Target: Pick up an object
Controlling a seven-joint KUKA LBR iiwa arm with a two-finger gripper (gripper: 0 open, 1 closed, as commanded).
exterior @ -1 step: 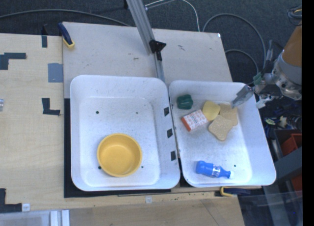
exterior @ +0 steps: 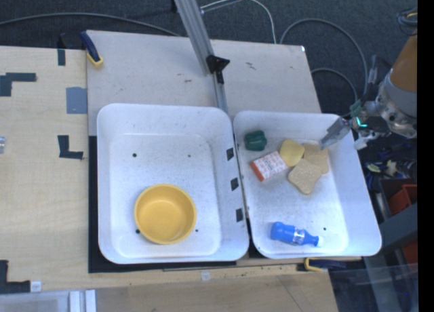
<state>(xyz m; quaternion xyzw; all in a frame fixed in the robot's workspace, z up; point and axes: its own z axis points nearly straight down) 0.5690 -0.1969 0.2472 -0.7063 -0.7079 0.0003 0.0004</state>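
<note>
The right bin (exterior: 352, 222) holds a small green object (exterior: 255, 140), a red and white box (exterior: 269, 165), a yellow block (exterior: 291, 151), two tan bread-like pieces (exterior: 306, 173) and a blue bottle (exterior: 293, 235) lying on its side. My gripper (exterior: 328, 138) hangs over the bin's upper right corner, its tip just above the upper tan piece. Nothing is visibly held in it. The arm's wrist (exterior: 380, 115) reaches in from the right edge.
The left bin (exterior: 122, 134) contains a yellow bowl (exterior: 165, 213) near its front. A grey metal post (exterior: 196, 26) rises behind the wall between the two bins. Cables trail over the dark floor behind the bench.
</note>
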